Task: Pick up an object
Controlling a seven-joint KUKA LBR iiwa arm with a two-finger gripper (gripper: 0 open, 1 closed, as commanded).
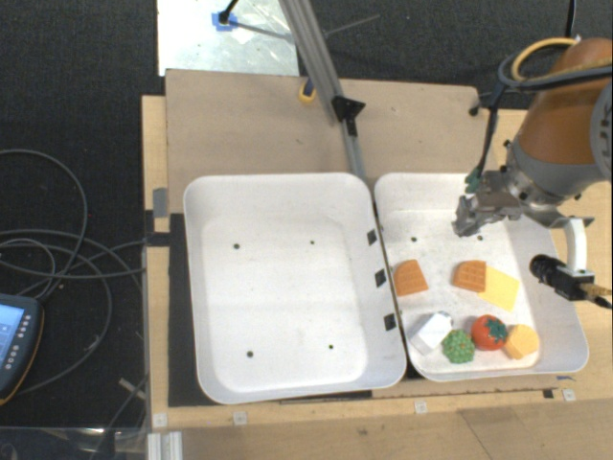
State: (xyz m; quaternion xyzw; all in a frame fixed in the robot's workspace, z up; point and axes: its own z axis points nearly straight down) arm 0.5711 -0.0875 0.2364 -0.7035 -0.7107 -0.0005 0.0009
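Both bins, the left bin (278, 286) and the right bin (431, 209), look like smooth, matt white plastic. The bench (402, 123) beneath them looks like bare, dull wood or board. Above the bins, the slanted pole (311, 36) looks like brushed grey metal. The arm's orange band (565, 113) has a soft sheen.

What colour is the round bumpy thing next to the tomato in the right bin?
Green. The bumpy ball shows best in the camera view, touching the red tomato.

toy foods (469, 310), clustered, right bin (560, 362)
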